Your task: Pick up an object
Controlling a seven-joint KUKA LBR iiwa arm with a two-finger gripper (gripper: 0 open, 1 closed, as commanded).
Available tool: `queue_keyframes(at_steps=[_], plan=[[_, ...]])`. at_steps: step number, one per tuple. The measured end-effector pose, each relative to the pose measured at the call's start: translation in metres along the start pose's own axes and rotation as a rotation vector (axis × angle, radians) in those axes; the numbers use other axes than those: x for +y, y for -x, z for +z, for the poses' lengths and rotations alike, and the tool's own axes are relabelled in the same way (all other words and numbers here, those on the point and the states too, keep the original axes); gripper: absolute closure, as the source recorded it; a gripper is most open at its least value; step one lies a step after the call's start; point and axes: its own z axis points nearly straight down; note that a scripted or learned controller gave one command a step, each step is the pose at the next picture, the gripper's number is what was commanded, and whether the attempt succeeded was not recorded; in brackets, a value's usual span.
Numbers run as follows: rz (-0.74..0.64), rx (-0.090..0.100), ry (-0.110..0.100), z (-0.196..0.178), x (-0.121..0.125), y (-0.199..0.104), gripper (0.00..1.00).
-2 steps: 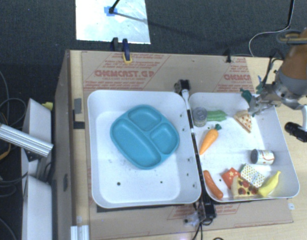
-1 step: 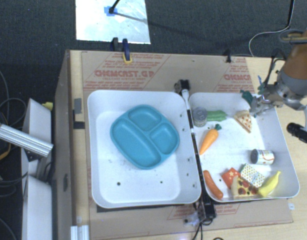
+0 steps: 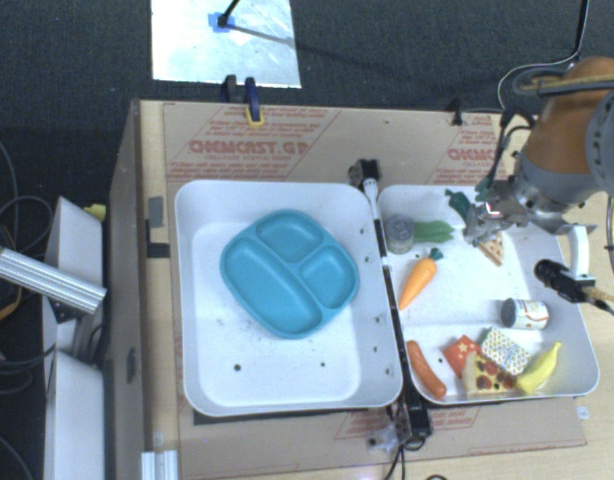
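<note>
**Arm poised over the toy bin's back edge, grasp not yet confirmed**

The grey arm reaches in from the right, and its gripper hangs low over the far part of the right bin. Whether anything is caught in the gripper cannot be told at this angle; the tool head blurs into the clutter beneath it. Just beside the gripper lies a small pizza wedge, and a green toy sits a little to its left, next to a grey can.

The rest of the bin's load lies nearer the camera: a carrot along the divider, a sausage at the front corner, a small tipped cup, a banana and a cluster of flat patterned pieces. The left bin carries a blue sectioned plate.

The step in hand looks like the approach or the closing on a target, most likely the pizza wedge. The next move calls for a firm closure on that piece and a straight lift, watching that the thin wedge does not slip free or drag its neighbours along.
</note>
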Motion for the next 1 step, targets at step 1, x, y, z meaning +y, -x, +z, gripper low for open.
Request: queue_keyframes(at_steps=[1], plan=[[0.004, -0.002, -0.001, 0.0157, -0.0033, 0.027, 1.0]])
